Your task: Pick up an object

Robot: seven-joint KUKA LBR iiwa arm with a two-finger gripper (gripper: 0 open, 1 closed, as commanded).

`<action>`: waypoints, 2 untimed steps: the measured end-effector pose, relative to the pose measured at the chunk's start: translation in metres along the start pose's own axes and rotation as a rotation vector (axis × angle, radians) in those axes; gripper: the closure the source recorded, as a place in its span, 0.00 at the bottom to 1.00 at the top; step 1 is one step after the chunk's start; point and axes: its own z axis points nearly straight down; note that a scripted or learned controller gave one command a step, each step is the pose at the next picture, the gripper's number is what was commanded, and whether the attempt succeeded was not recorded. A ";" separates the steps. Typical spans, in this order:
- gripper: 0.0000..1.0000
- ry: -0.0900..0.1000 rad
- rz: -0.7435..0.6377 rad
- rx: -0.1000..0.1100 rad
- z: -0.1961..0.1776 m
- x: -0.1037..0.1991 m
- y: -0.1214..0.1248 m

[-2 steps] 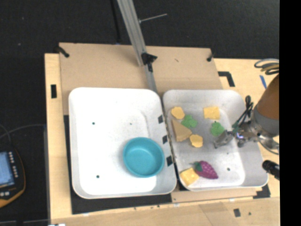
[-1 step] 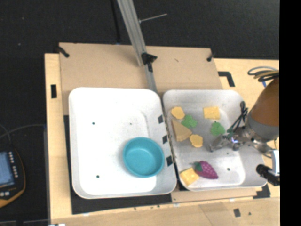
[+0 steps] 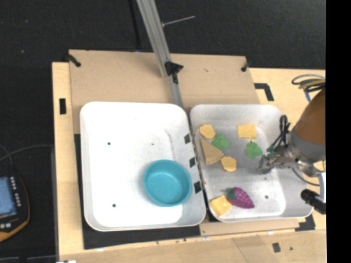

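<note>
— Two white bins sit side by side on a tan bench. Where's the gripper [image 3: 267, 165]?

— Low in the right bin [image 3: 274, 114], near a green piece [image 3: 253, 149]. Whether its fingers are open, I cannot tell.

— Around it?

— Yellow pieces [image 3: 247, 131], a tan wedge [image 3: 211, 153], purple grapes [image 3: 240, 197]. A blue bowl [image 3: 166, 182] lies in the left bin [image 3: 109, 125].
</note>
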 end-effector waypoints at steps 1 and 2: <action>1.00 -0.001 -0.008 -0.002 -0.065 0.001 0.003; 1.00 0.000 -0.008 0.002 -0.121 0.006 -0.001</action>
